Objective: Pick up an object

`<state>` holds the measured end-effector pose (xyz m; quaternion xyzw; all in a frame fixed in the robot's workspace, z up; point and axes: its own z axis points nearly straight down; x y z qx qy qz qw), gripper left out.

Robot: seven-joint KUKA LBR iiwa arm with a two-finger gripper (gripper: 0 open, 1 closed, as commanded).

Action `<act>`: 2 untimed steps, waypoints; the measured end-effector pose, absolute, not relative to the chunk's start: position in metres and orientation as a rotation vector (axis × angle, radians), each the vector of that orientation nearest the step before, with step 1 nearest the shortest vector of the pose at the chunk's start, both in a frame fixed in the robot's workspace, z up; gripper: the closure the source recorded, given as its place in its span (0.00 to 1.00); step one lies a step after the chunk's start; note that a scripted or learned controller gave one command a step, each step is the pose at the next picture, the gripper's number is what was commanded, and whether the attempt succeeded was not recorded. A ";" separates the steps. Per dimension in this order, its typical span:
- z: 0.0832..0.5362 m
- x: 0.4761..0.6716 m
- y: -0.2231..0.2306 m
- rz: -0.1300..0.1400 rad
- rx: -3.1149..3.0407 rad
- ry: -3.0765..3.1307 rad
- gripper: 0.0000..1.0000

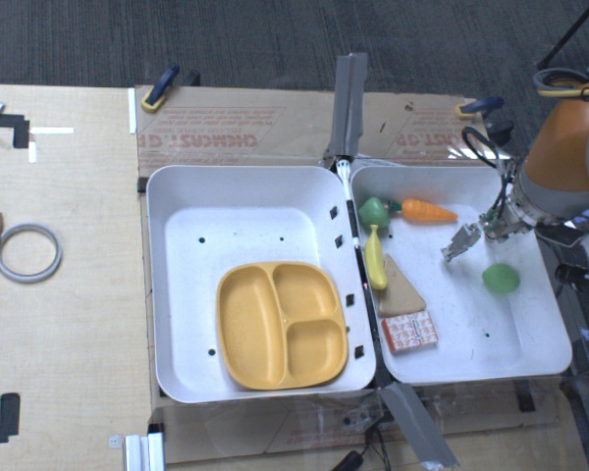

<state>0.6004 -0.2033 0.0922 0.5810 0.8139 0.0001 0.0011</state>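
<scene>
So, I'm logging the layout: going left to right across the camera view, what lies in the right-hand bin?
Banana → carrot → gripper → green ball.

We see two white bins on a pale wood worktop, the left one carrying a mustard-yellow divided plate. The right bin shows an orange carrot, yellow banana, pale green ball and red-and-white patterned box.

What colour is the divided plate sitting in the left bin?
Yellow-orange all over, no pattern; the divided plate shows clearly in the camera view.
</scene>
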 end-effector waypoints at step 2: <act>0.092 0.579 -0.221 0.000 1.449 2.785 0.00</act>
